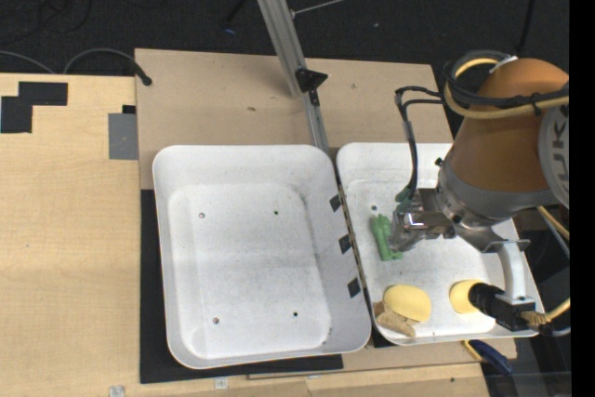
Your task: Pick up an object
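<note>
Dark floor with loose cables behind a tan desk (214, 102), a slanted aluminium rail (279, 23) rising from its back edge, apparently a mount fixed above the seam between the bins. Two shallow white bins side by side: left bin (186, 172) holding nothing pickable, right bin (367, 165) carrying all the candidates, presumably so picks start there. Green stick-like object (382, 237) lying near that bin's left wall, about mid-length; yellow rounded object (407, 302) at the front edge with a tan crumpled scrap (398, 323) touching its front; second yellow piece (462, 296) further right, partly behind a black fitting. Gripper (405, 235) low over the right bin, just beside the green object, likely the chosen target. State of the fingers: cannot tell, metal too blurred and partly hidden under the wrist; no object visibly between them. Judged as the approach or closing step, nothing lifted
</note>
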